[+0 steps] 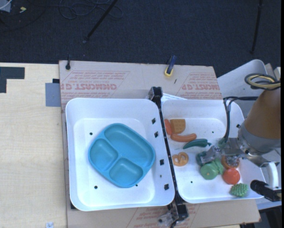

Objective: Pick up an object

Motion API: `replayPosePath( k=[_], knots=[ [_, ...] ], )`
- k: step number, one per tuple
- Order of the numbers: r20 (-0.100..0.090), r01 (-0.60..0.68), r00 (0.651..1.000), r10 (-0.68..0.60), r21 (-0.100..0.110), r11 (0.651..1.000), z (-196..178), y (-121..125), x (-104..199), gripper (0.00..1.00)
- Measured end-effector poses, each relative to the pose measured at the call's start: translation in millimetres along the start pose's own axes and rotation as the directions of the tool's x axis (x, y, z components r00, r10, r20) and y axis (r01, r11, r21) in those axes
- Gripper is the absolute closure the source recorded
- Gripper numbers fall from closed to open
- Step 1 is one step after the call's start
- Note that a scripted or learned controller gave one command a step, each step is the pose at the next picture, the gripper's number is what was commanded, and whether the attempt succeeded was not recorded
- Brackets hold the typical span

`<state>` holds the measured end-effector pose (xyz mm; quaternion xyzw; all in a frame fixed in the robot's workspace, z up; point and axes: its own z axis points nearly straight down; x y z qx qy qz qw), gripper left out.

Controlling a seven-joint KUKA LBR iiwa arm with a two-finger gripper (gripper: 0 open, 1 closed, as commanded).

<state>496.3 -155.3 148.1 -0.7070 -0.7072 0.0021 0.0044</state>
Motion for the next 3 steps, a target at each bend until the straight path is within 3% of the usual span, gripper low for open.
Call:
replayPosePath(
  k=[1, 2, 3],
  knots=[
    [0.007, 0.0, 1.0, 0.0, -0.016, 1.0, 58, 1, 1, 0.0],
    [0.005, -0.005, 1.0, 0.005, -0.016, 1.0, 56, 4, -1, 0.0],
    [0.011, -0.011, 1.0, 0.011, -0.026, 1.0, 43, 6, -4, 1.0]
  ],
)
